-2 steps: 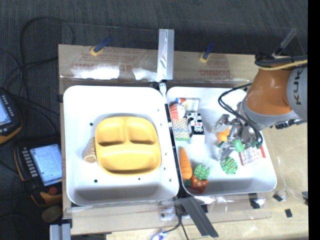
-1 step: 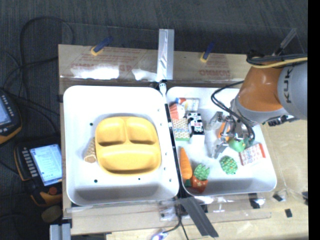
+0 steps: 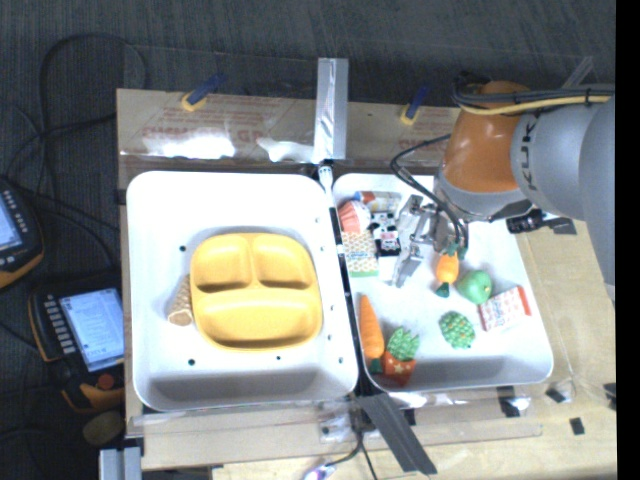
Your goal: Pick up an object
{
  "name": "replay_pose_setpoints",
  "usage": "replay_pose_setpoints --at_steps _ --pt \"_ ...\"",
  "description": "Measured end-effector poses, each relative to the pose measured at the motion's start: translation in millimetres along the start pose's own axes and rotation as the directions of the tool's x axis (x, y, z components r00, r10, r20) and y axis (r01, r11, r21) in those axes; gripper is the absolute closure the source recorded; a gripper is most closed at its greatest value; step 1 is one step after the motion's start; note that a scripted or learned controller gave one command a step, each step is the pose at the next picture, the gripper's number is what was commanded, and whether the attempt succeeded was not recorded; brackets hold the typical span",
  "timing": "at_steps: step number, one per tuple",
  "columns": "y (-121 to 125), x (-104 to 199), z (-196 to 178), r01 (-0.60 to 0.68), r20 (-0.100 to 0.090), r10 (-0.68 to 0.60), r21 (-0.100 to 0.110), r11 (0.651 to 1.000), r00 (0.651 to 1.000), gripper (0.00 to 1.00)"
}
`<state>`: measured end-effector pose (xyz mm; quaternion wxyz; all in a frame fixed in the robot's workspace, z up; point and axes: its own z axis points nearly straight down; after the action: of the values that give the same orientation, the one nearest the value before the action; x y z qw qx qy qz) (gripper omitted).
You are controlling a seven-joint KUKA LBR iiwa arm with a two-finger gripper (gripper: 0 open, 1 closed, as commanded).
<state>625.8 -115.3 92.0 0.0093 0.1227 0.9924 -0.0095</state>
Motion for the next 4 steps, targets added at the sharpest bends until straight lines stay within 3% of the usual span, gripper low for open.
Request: replay_pose_setpoints --at_steps 1,2,3,4 --pt "-49.9 48.2 1.7 -0.038 -0.009 0.038 -0.014 0.999 0.999 0.0" --pt "-61.6 9.5 3.2 -0.024 -0.007 0.024 -0.015 1.0 1.0 0.0" --pt "-54.4 -49.4 4.2 -0.154 -0.03 0.154 -0.012 0.988 0.988 0.0" --pt "-56.5 -14.7 4.1 -0.133 -0.012 0.133 -0.012 0.991 0.991 0.0"
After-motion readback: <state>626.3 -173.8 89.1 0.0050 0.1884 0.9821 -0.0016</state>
